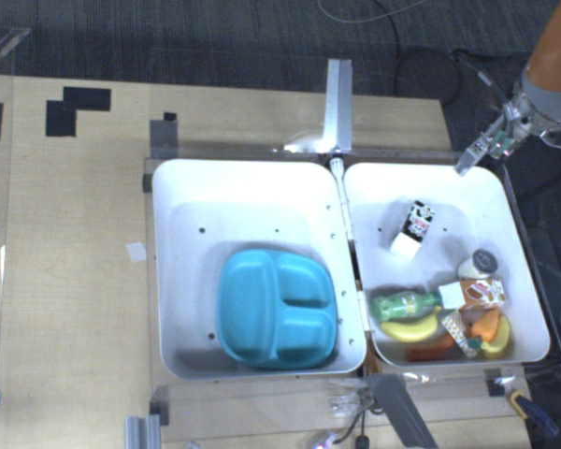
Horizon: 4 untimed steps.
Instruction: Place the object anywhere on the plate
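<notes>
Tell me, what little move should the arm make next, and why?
Probably swing down over the right bin toward the small black-and-white carton. The gripper hovers at that bin's far corner, the carton lies apart from the pile, and the blue plate waits.

One fixed camera looks steeply down on the table from above, both white bins centred, far enough back to frame them whole.

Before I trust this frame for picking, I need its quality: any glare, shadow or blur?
Camera view: glare on the metal divider post; soft shadow beside the blue plate; gripper slightly blurred; the heaped items in the right bin look soft.
</notes>
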{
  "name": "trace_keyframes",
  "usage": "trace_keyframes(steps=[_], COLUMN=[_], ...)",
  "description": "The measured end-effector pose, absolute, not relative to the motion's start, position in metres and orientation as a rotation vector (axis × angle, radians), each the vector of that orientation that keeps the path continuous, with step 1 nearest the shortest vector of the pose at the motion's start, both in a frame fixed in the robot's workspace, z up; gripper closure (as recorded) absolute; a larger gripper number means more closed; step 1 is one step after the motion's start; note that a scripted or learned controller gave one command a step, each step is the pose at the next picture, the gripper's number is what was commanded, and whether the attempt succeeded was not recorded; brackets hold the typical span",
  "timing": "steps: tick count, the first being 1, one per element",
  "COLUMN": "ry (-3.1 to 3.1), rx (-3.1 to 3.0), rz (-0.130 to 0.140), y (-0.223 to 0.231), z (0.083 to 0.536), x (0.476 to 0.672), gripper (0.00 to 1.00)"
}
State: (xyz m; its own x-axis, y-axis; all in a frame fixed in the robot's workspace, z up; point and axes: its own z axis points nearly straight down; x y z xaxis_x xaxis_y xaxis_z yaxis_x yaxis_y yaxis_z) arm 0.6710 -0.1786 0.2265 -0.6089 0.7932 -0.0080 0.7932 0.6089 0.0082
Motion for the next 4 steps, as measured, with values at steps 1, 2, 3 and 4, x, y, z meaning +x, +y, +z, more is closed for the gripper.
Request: trace_keyframes(steps=[1,2,3,4], ry=[2.893,3.009,3.047,3.087], rx=[1.202,0.859,0.708,0.539], rz=[0.002,0.004,0.001,0.003], y=[-0.186,-0.141,-0.173,-0.108], z=[0.220,0.133,0.231,0.193], x=[0.657,0.657,0.631,0.644], gripper=[1.00,1.00,1.00,1.00])
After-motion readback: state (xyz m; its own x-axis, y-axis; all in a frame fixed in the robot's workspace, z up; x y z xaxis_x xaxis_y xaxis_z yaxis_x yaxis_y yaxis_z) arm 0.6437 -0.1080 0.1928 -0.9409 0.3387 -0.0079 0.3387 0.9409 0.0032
